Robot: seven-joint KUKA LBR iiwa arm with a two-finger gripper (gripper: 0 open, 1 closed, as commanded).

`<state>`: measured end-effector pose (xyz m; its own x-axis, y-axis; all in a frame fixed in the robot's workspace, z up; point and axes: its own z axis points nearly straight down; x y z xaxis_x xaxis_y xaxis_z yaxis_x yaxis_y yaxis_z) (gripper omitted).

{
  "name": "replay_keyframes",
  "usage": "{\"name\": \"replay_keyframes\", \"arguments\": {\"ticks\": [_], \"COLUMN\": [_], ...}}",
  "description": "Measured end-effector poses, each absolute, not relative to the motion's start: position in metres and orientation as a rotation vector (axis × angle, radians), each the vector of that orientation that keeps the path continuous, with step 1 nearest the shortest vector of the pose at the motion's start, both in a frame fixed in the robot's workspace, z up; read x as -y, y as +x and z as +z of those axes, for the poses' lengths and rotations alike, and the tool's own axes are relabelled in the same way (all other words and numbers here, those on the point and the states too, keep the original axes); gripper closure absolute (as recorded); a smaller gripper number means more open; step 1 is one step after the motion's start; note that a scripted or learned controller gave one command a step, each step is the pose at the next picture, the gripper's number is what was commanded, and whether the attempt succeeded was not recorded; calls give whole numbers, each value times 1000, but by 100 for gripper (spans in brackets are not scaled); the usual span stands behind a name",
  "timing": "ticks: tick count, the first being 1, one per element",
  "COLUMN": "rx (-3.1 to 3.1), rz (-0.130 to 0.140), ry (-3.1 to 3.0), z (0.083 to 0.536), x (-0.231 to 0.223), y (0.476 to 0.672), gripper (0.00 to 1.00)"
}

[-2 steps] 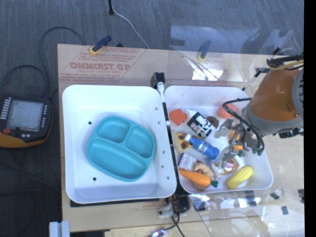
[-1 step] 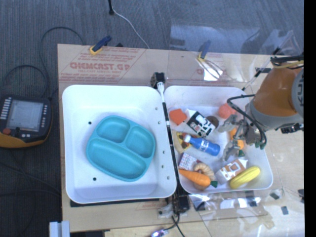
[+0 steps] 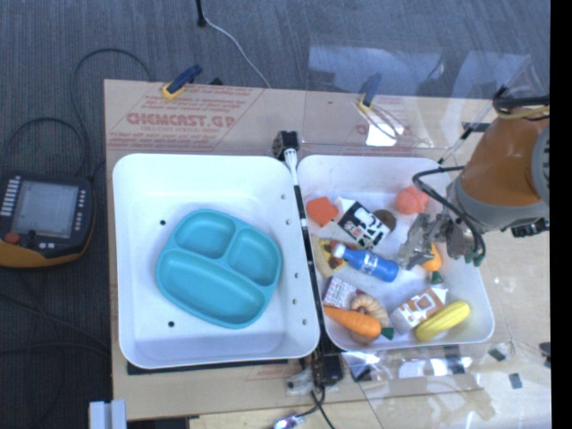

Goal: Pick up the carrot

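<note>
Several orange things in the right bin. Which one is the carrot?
The carrot is the long tapered one with a green end at the bin's near edge, beside the donut.

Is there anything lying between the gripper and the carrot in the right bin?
Yes. The gripper is at the bin's right side, and the carrot lies near the front wall. The blue bottle and a doughnut lie between them.
</note>
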<state>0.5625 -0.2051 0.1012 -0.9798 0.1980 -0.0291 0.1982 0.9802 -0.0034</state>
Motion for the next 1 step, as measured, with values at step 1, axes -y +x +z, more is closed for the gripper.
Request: {"name": "replay_keyframes", "arguments": {"ticks": [1], "rx": [-3106], "rz": [-13], "ry": [-132], "z": [94], "x": [223], "y": [504], "gripper": [100]}}
